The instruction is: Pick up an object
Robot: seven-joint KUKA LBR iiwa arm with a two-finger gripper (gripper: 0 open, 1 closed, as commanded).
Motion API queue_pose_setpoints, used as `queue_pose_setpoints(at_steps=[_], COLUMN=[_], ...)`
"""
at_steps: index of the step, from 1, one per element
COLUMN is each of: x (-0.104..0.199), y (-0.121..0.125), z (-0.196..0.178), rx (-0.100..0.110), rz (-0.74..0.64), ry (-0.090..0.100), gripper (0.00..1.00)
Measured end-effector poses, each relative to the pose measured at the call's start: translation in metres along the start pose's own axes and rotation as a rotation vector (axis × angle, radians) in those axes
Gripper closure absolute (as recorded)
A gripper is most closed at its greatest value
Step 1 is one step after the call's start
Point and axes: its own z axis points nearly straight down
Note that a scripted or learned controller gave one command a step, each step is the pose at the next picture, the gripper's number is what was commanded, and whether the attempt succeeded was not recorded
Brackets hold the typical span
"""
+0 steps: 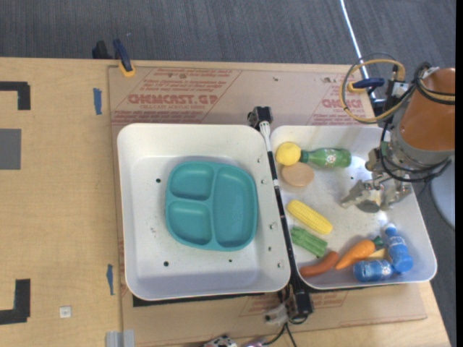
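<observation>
My gripper (369,197) hangs low over the right part of the right bin (427,266), above bare white floor, open with nothing between its fingers. Left of it lie a green bottle (327,157), a yellow lemon (288,152) and a tan round piece (297,176). A corn cob (309,217) and a green pod (309,241) sit toward the bin's left side. Along the front edge are a red chili (318,264), a carrot (357,253) and two blue bottles (396,248) (372,270).
The left bin (137,266) holds a teal divided plate (212,203). A black divider clamp (260,116) sits between the bins at the back. Cables loop around the arm's orange band (432,114) at the right.
</observation>
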Motion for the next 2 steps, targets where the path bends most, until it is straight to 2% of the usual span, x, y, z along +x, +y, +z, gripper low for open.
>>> queue_pose_setpoints(at_steps=[1, 2], x=[0.005, -0.008], y=[0.008, -0.032], z=[-0.002, -0.001], rx=[-0.01, -0.003], rz=[-0.335, -0.528], ry=[-0.012, 0.0], gripper=[0.0, 0.0])
